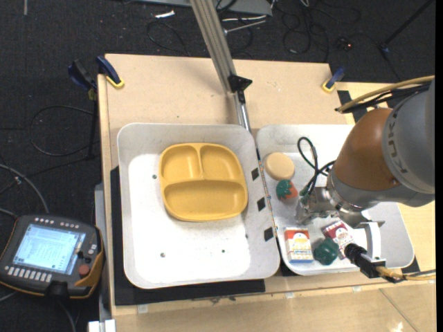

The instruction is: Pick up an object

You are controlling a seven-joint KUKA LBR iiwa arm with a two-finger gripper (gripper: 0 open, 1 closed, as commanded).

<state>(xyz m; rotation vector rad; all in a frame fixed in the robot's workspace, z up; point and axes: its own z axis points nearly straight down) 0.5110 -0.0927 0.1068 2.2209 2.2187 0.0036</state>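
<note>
One yellow tray, two green objects, perhaps two cartons, end effector grip unclear

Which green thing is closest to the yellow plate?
The green ball beside the tan round thing; the other green thing sits farther right, by the small box.
</note>
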